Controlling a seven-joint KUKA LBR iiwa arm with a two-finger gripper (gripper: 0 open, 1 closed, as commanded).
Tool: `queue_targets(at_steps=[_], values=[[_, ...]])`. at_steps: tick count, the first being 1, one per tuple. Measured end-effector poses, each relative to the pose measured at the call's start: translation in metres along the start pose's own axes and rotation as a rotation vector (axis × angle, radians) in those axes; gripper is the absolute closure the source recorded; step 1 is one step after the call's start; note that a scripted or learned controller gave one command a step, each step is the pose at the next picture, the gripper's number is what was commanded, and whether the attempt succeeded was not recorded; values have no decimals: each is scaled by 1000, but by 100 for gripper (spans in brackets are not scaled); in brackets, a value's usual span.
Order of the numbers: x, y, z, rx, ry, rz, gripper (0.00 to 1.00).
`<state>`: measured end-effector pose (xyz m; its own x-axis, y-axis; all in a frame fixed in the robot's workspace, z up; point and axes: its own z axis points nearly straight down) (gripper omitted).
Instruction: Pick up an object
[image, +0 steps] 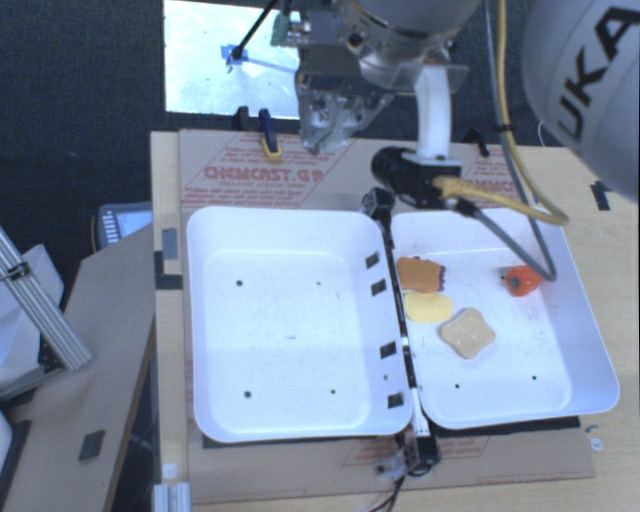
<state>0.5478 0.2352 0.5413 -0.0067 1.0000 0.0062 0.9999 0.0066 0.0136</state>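
White plastic bins (290, 330) sit side by side, the right one holding toast (467, 332), a yellow slice (428, 308), an orange piece (420, 274) and a tomato (519, 281), while the gripper (325, 130) hangs high behind them, seemingly poised between tries, carrying nothing.

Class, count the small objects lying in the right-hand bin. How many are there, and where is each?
4. An orange piece lies near the left wall, a yellow disc just below it, a tan toast-like piece lower right of those, and a red-orange item further right. None appears hidden.
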Motion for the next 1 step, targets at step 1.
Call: queue_targets(at_steps=[1], values=[[-1, 28, 7, 11, -5, 7, 100]])
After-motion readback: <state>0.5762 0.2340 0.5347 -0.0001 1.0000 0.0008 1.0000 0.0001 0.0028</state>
